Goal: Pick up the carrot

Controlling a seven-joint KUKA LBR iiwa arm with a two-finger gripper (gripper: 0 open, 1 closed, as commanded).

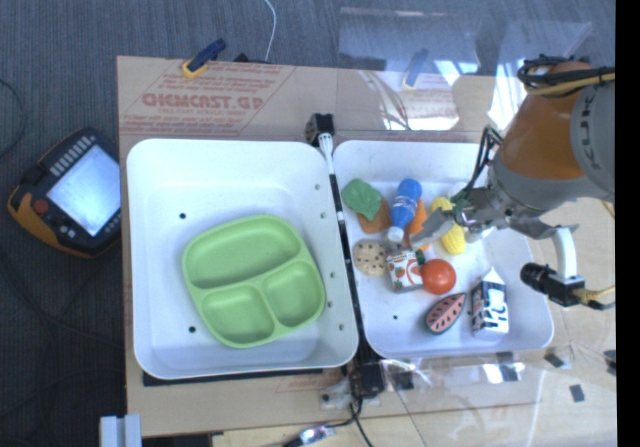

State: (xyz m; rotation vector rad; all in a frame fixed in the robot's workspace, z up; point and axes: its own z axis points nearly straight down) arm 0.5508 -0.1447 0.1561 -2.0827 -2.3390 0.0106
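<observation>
Carrot (376,219) | orange toy body under a green leafy top | lying flat, tilted, leaf end toward upper left | upper-left part of the right bin (520,335) | just beside a blue bottle (405,198), above a cookie (368,257)

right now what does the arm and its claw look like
The arm is bulky and rounded: a broad orange band above a grey wrist section, with thin black cables looping over its top. The claw is a slim dark grey piece at its end, and a black cylindrical part on a white bracket sticks out beside the wrist.
</observation>
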